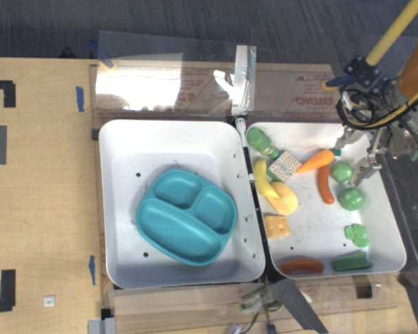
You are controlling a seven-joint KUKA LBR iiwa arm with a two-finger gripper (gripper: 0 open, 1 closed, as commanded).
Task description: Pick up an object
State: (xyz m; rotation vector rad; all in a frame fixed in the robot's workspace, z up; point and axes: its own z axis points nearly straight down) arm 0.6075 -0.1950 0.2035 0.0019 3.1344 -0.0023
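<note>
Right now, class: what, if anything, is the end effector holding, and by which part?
It cannot be told. The end effector hangs over the right bin by a green ball, but nothing shows clearly between its fingers.

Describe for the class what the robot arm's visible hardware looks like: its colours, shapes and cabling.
The arm's orange band shows at the upper right edge. Below it, black looped cables bunch around a dark bracket with a small yellow part. The pale grey metallic end effector is slender and sits beneath them. A long yellow rod slants in from the top right corner.
</note>
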